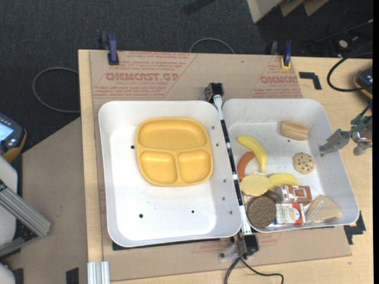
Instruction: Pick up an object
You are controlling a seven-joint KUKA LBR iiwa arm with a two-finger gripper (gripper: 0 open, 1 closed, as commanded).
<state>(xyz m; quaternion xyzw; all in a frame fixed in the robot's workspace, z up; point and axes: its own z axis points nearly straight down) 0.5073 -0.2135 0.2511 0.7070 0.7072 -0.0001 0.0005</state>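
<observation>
Left bin: It was white and shallow and sat on the left half of the brown bench.

Yellow tray: It lay flat in the left bin, toward the far side. It had one long part at the back and two small parts at the front.

Blue clamps: Two of them pinched the far edge of the bench, one on the left and one on the right.

Right bin: It was white too and sat touching the left bin. All the play food was in here.

Hot dog: It was reddish orange and lay near the bin's left wall.

Banana: It was yellow and curved. It lay just beside the hot dog, on its far side.

Yellow round food: It sat below the hot dog, with another yellow piece touching its right side.

Brown cookie: It was dark and round and sat at the near edge of the bin.

Small carton: It lay on its side just right of the brown cookie.

Bread roll: It was tan and lay at the far side of the bin, apart from the rest.

Chip cookie: It was pale with dark dots and sat alone in the middle right.

Sandwich wedge: It rested in the near right corner, touching the carton.

Gripper: It was at the bin's right rim, above the wall. I could not tell if its fingers were spread or together. It held nothing I could see. The chip cookie and the bread roll were the foods nearest to it, but apart from it.
</observation>
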